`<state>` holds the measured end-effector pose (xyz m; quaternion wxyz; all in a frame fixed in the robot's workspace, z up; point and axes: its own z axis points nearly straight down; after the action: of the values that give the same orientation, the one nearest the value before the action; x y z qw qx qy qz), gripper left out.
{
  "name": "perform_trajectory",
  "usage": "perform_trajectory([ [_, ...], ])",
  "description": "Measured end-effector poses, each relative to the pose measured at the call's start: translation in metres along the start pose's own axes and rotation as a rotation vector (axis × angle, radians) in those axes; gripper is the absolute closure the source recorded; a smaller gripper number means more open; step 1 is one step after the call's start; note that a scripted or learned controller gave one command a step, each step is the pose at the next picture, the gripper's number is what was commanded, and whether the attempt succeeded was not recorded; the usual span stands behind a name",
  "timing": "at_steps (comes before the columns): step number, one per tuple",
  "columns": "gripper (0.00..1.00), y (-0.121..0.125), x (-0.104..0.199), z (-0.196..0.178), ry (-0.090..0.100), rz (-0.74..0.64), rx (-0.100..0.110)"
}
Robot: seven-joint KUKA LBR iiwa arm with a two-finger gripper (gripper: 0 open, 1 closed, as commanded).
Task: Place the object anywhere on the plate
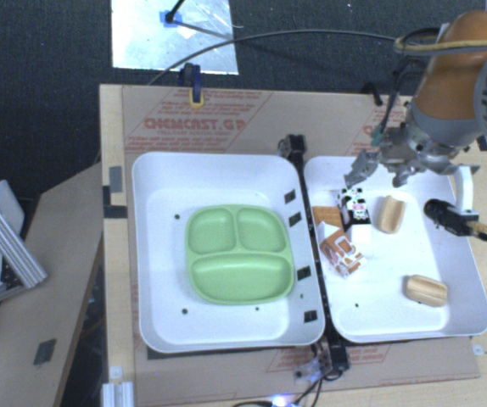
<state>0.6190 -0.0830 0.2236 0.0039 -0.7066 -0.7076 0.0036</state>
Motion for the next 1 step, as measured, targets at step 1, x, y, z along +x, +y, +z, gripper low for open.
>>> perform_trajectory([
  [1,0.0,0.0024,0.0001,-0.0072,-0.001,-0.002,-0.012],
])
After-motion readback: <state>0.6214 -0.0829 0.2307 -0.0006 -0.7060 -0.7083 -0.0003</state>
